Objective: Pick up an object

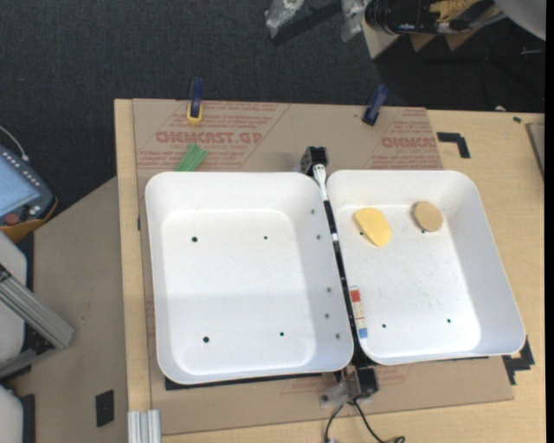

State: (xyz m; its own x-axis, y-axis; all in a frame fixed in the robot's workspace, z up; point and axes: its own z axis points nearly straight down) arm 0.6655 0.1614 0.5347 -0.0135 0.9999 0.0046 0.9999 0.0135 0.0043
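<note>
Progress: nothing picked yet. Yellow oval soft-looking piece [373, 227] and tan round disc [427, 216] both lie in right shallow white plastic bin [485, 285], far half, side by side, apart. Gripper state: cannot tell. Approach, grasp, lift all remain.

flat yellow oval piece [373, 227] | lies flat, right bin's far half, below the gripper [294, 19] | flat tan round disc [427, 216] | just beside it, apart

Two white bins [234, 195] with black dots; a yellow piece [374, 227], a tan disc [427, 216].
</note>
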